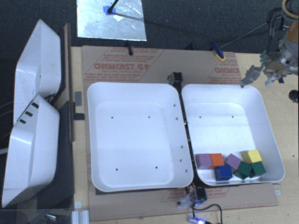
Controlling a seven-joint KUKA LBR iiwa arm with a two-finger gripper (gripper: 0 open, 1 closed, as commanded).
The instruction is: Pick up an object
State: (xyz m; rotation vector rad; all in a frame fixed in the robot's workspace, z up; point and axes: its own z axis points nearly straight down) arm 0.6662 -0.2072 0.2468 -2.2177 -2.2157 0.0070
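Several small blocks lie bunched along the near edge of the right bin: a mauve block, an orange block, a blue block, a second mauve block, a green block and a yellow block. My gripper hangs at the far right corner of that bin, above its rim and well away from the blocks. Its two fingers are spread apart with nothing between them.
The left bin lies beside the right one on a cardboard sheet. Two spare white bins lean at the far left. A shiny metal plate lies behind the bench.
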